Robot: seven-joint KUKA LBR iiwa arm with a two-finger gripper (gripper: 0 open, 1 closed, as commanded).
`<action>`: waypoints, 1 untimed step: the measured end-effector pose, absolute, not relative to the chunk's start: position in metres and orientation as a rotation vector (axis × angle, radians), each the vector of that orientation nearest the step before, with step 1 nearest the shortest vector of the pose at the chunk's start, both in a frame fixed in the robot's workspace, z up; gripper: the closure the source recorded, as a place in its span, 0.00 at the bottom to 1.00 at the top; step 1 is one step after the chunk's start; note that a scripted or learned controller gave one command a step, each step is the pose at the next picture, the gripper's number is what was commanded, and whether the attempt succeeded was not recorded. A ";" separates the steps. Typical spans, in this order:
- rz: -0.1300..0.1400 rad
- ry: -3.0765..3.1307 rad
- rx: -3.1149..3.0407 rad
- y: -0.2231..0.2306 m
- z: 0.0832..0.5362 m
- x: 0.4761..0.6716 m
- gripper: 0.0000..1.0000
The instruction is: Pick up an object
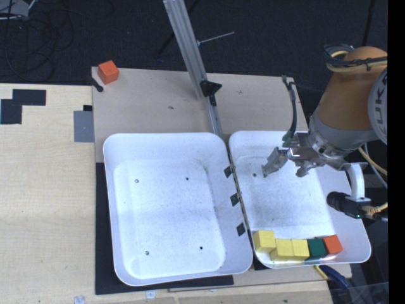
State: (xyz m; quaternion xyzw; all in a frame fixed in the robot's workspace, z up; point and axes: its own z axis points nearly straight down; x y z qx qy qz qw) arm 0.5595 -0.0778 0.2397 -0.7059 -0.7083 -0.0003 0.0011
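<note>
Yellow blocks (283,246): three, touching, in a row along the right bin's (288,201) near edge; the leftmost sits slightly higher.
Green block (316,248): next in the row.
Orange block (332,244): row's end, near-right corner.

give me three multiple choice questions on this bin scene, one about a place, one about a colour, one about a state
1. Where does the row of blocks lie?
A. left bin
B. right bin, near edge
C. on the bench

2. What colour is the lone block on the bench's far left corner?
A. orange
B. blue
C. white

3. What is the gripper doing?
A. gripping a yellow block
B. lifting the green block
C. holding nothing, above the right bin

Answers: B, the row sits against that bin's near wall; A, it is plainly orange; C, nothing lies between its spread fingers.
</note>
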 end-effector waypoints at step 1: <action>0.000 -2.221 -2.225 -0.113 0.263 0.580 0.00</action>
